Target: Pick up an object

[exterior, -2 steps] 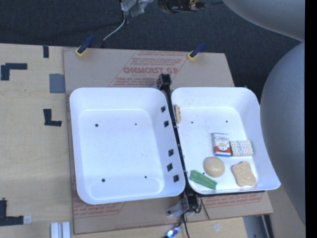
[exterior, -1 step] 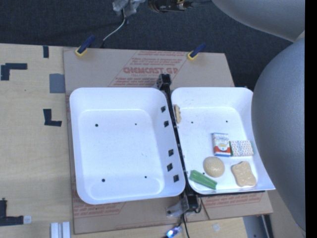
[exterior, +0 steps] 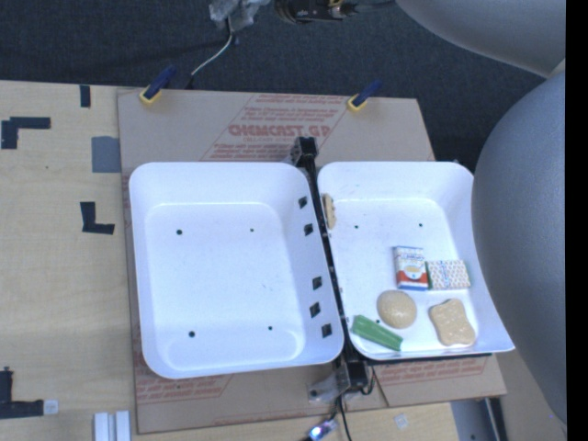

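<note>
jaws: you can't tell how they stand; your gripper (exterior: 241, 3) sits blurred at the top edge, above the bench. your objects lie in the right bin (exterior: 367, 191): small carton (exterior: 410, 267), patterned packet (exterior: 448, 275), round bun (exterior: 397, 309), biscuit (exterior: 453, 323), green piece (exterior: 377, 333).
</note>
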You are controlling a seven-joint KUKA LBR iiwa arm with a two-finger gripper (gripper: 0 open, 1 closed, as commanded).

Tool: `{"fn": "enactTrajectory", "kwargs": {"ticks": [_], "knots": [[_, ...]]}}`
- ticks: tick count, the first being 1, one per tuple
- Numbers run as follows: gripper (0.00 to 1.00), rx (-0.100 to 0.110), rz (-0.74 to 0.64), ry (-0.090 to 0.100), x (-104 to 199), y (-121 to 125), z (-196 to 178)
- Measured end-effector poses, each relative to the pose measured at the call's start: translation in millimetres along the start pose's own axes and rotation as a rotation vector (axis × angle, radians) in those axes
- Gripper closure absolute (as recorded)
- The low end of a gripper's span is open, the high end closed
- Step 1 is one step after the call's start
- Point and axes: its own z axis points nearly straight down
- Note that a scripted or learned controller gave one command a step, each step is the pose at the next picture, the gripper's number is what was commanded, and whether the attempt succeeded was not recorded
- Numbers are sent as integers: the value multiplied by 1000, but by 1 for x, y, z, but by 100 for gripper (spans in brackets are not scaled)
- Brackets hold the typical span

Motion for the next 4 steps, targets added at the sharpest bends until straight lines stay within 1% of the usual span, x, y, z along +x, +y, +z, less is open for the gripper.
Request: {"fn": "enactTrajectory", "kwargs": {"ticks": [1, 2, 3, 4], "knots": [[100, 0, 0, 0, 0, 0, 0], [0, 0, 0, 0, 0, 0, 0], [0, 4, 2, -2, -1, 0, 57], [0, 4, 2, -2, -14, -11, 88]]}}
